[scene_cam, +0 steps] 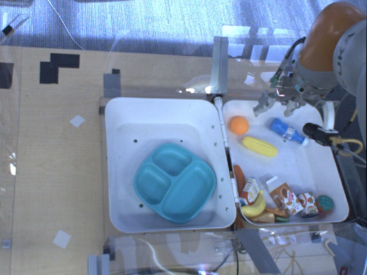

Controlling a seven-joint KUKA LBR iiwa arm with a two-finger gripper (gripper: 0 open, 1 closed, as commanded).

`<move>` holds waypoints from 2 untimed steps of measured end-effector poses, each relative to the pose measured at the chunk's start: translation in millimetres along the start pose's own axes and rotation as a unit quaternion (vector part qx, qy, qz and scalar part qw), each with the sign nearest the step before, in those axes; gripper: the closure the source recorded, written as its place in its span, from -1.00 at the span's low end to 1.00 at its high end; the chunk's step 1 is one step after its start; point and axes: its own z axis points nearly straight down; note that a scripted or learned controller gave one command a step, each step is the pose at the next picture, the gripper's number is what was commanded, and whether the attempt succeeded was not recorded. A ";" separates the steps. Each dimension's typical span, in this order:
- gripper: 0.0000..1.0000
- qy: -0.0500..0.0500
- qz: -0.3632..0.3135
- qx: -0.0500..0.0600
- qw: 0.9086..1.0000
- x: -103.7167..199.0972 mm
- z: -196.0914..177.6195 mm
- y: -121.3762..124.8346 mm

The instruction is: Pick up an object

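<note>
My gripper hangs over the far end of the right bin, fingers spread open with nothing between them. An orange ball lies just below and to its left. A blue bottle lies just below and to its right, and a yellow corn-like piece sits nearer the bin's middle. At the bin's near end there is a pile: a banana, small printed cartons, a carrot-like stick and a green ball.
The left bin holds a blue divided plate. A metal post stands at the far end of the wall between the bins. The arm's orange band and grey links occupy the upper right.
</note>
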 end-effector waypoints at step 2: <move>-1.00 -0.001 -0.073 -0.002 0.997 -42.3 103.1 -26.2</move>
